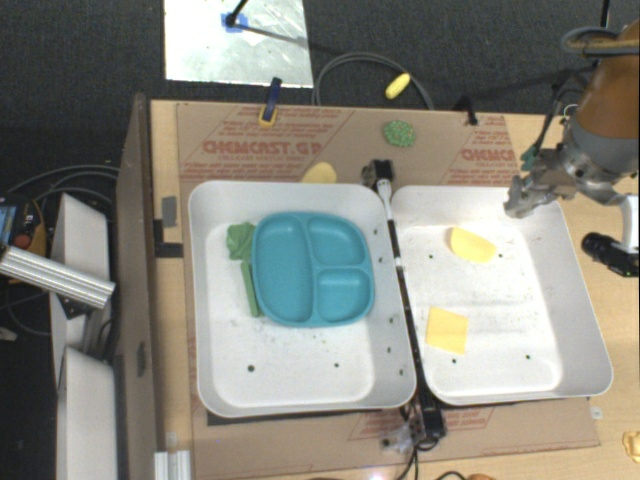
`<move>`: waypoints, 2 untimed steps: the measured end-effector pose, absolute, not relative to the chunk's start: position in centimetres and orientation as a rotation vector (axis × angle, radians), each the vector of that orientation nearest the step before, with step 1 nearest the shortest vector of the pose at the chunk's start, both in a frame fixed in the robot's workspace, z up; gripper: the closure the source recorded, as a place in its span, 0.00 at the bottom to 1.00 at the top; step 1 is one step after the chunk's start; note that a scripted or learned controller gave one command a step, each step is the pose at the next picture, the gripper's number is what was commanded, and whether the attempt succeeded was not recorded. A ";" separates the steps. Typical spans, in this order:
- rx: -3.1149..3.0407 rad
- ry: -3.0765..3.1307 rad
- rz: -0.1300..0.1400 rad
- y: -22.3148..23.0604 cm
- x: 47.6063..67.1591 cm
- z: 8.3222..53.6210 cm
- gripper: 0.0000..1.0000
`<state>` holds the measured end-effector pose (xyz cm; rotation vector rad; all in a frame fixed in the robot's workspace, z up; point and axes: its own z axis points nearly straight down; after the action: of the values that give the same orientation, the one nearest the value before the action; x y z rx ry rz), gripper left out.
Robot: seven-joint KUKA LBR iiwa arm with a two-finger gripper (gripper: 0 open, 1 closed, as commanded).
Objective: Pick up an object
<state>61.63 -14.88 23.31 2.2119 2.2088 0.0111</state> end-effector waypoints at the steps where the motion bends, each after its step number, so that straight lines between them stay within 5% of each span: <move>1: 2.215 2.223 0.002 -14.5 61.5 22.4 0.00; 2: 2.218 2.228 -0.003 -15.1 63.3 7.7 0.00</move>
<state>63.25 -15.11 7.68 2.2183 2.2280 -0.0031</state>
